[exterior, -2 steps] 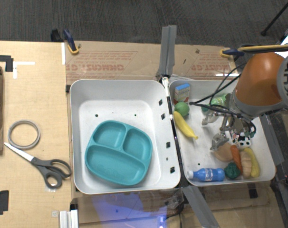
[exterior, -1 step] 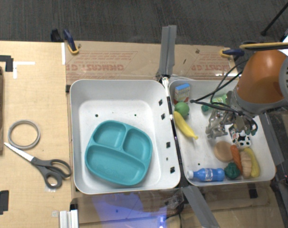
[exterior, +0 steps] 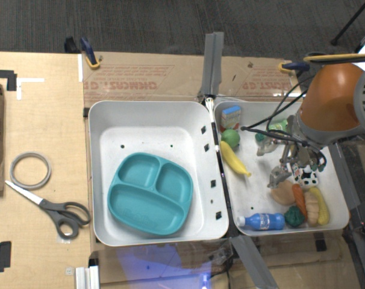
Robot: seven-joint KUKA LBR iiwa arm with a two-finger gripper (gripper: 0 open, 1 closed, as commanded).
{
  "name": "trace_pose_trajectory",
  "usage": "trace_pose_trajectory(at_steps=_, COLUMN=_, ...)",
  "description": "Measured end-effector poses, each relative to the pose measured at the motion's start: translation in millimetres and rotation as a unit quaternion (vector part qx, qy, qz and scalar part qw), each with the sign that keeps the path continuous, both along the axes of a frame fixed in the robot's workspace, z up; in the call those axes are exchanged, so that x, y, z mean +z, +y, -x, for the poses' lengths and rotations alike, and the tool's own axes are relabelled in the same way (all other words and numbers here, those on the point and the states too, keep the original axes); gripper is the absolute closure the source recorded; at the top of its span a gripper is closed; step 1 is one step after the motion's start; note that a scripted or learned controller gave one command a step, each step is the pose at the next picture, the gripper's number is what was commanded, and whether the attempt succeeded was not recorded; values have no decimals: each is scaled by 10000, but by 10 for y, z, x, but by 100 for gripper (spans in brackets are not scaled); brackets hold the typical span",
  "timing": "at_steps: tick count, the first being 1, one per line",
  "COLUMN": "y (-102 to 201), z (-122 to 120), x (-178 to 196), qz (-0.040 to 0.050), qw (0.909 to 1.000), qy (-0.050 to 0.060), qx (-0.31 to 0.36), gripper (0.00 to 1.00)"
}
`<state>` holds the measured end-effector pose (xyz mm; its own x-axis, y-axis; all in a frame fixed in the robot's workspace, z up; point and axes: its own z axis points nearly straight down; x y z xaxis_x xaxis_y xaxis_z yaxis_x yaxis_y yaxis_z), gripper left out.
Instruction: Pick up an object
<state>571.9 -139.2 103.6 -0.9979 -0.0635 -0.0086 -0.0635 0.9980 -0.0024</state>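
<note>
I've got the arm reaching in from the right, orange band above the wrist, and the tool (exterior: 289, 170) hangs low over the right bin (exterior: 255, 192). That makes sense: this bin is where all the pickable clutter sits. The left bin (exterior: 97, 134) carries just a teal divided plate (exterior: 149, 191), broad and flat, a poor target, I'd say.

Right under the tool is a tan rounded piece (exterior: 283, 193), with a carrot (exterior: 299, 198) touching it and a small black-and-white item (exterior: 306, 176) just beside. My read is that the tan piece is the one being lined up, since the tool sits almost over it. From this slanted view, cables and the wrist crowd the tool, so I cannot tell whether it is released or clenched, and nothing is visibly grasped.

The rest lies along the bin's edges: a banana (exterior: 234, 159) and a green fruit (exterior: 230, 138) near the dividing wall, a blue bottle (exterior: 264, 222) along the front wall, a yellow corn-like piece (exterior: 318, 205) in the corner. Packed that tight, the risk, I think, is nudging the carrot rather than catching anything.

Scissors (exterior: 57, 211) and a tape roll (exterior: 30, 169) lie on the bench, well apart from the action.
</note>
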Motion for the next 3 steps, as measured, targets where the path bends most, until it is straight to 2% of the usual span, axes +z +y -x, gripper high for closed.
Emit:
trace_pose_trajectory(at_steps=1, y=-376, z=782, x=-113, qz=-9, qw=9999, qy=32, qx=-157, gripper=0)
trace_pose_trajectory(at_steps=2, y=-278, z=-114, x=-109, qz=-11, qw=9999, qy=20, qx=-158, gripper=0)
trace_pose_trajectory(at_steps=3, y=-223, z=-98, x=-115, qz=-16, qw=9996, qy=28, qx=-297, gripper=0)
